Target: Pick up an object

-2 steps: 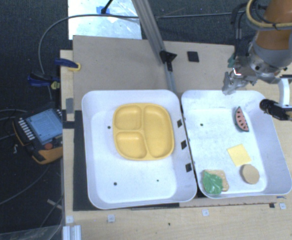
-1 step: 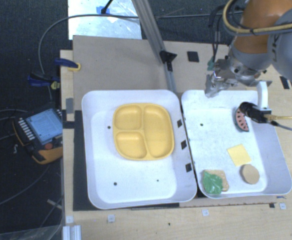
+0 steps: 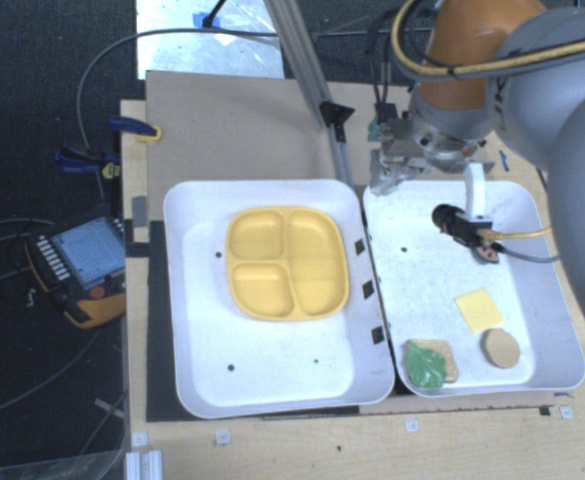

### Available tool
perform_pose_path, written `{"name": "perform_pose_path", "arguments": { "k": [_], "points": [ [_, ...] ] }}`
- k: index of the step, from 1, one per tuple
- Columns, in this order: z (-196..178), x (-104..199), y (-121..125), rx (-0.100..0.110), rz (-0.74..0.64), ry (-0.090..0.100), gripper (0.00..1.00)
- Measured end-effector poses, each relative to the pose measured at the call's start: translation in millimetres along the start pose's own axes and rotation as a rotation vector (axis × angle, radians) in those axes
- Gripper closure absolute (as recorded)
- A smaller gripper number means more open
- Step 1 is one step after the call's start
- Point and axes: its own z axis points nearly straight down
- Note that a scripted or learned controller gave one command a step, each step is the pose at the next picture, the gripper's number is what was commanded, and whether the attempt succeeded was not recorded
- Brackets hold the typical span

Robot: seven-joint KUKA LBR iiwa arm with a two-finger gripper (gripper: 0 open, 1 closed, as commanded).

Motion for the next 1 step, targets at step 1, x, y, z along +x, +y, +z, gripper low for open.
{"name": "perform_pose_path", "arguments": {
  "k": [1],
  "points": [
    [-2.8, 59.2, 2.4, -0.002, -0.001, 0.001, 1.00]
  ]
}}
